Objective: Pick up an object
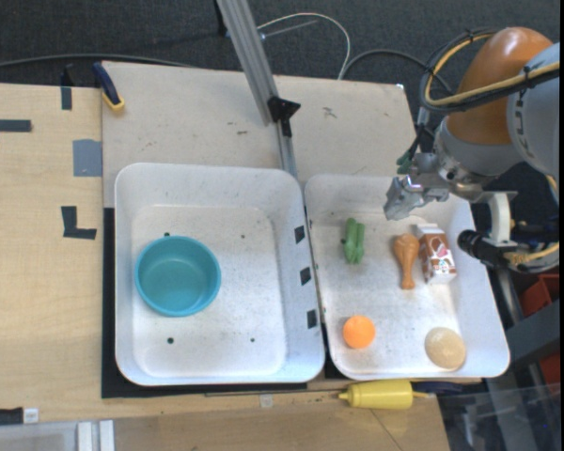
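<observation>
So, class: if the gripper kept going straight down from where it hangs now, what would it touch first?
Probably bare floor of the right bin, as the gripper hangs between the green toy and the drumstick. Depth is hard to judge.

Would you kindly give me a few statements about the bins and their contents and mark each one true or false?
1. The blue bowl sits in the left bin. True.
2. The orange ball lies in the left bin. False: it lies in the right bin.
3. The gripper hangs over the right bin's far end. True.
4. The green object touches the ball. False: they lie apart.
5. The yellow bottle lies outside the bins, by the near edge. True.
</observation>
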